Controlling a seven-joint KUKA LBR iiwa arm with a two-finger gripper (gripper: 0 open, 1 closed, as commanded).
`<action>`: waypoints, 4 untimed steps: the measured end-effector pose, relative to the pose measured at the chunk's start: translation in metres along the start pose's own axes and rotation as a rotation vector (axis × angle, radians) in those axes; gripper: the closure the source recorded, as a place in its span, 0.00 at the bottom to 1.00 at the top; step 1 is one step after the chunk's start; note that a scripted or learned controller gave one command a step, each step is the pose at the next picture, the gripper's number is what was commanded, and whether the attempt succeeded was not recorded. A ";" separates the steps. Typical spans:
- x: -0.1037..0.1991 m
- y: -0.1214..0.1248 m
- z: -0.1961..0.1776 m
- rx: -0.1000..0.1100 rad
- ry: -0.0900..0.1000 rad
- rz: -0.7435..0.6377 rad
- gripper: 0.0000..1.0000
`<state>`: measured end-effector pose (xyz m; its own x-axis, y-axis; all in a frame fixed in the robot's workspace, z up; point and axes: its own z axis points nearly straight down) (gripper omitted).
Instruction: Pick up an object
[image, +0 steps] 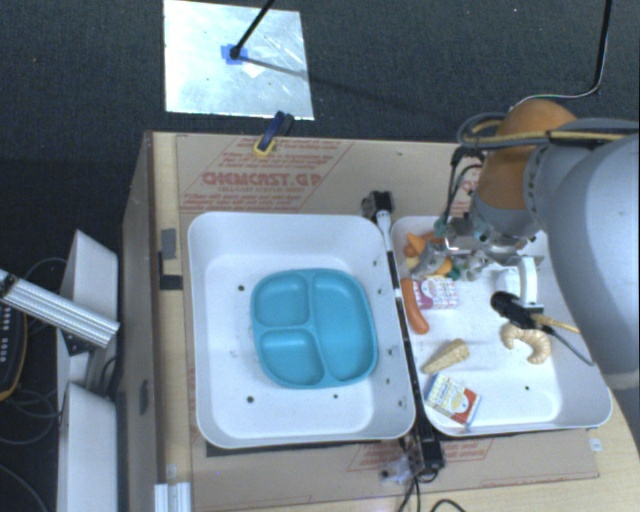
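My gripper (450, 258) reaches down into the back left part of the right bin (585, 405), among small toys. An orange piece (415, 243) lies just left of it and a green piece (470, 269) sits right under it. A pink and white packet (438, 293) and a red-orange sausage (415, 309) lie just in front of the gripper. Further forward are a pale cone (446, 355), a tan croissant (531, 343) and a small red and yellow box (452, 400). Whether anything sits inside the gripper is hidden.
The left bin (202, 330) holds a blue divided plate (313, 328). A black divider bar (395, 300) runs between the bins. The grey arm (590, 220) covers the right bin's back right corner.
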<state>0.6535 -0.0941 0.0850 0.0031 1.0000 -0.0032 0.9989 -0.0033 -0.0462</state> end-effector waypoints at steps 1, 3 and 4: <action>0.001 0.004 0.000 0.016 0.000 0.001 0.00; 0.000 0.004 -0.002 0.010 0.003 0.001 0.00; 0.004 -0.047 -0.003 -0.060 0.001 -0.004 0.00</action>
<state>0.6066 -0.0902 0.0898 -0.0007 1.0000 -0.0021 0.9999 0.0007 0.0138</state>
